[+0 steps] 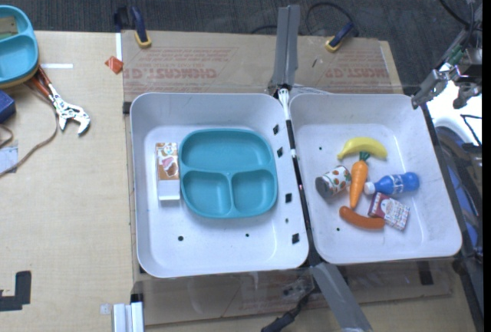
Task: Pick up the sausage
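Observation:
The sausage [361, 219], a short orange-red link, lies near the front of the right bin [430, 242]. Its right end touches a small red-and-white packet [389, 210], and a carrot [357, 181] stands just behind it. My gripper [443, 95] hangs at the bin's far right corner, well behind and to the right of the sausage. It is open, with nothing between its fingers.
Around the sausage lie a banana [364, 146], a small can [332, 182] and a blue bottle [395, 184]. The left bin [146, 246] holds a teal divided plate [229, 173] and a small box [167, 169]. A wrench [69, 116] and a blue bowl [15, 47] sit on the bench at the left.

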Robot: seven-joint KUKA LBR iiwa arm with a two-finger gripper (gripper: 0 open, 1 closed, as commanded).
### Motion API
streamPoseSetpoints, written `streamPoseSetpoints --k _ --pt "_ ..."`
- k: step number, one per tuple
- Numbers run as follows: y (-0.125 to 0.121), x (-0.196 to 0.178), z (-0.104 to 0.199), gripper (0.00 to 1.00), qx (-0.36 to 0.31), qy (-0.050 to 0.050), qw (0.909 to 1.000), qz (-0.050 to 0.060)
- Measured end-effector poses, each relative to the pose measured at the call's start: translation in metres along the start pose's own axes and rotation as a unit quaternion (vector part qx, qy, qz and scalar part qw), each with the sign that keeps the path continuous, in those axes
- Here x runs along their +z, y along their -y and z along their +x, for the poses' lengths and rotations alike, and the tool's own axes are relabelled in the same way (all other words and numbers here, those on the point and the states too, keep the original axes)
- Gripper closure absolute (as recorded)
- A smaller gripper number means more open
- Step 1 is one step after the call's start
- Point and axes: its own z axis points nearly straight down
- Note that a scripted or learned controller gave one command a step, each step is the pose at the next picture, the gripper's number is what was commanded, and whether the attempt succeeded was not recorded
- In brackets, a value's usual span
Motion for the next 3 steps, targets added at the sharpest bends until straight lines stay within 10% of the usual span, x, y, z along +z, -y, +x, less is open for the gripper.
streamPoseSetpoints --k 1,2,3 --pt "0.008 0.145 -0.005 0.0 0.054 -0.001 0.9985 0.001" --pt "0.007 0.136 -0.006 1.0 0.052 0.0 0.9986 0.0" --pt "0.003 0.055 0.067 1.0 0.104 0.0 0.9945 0.0"
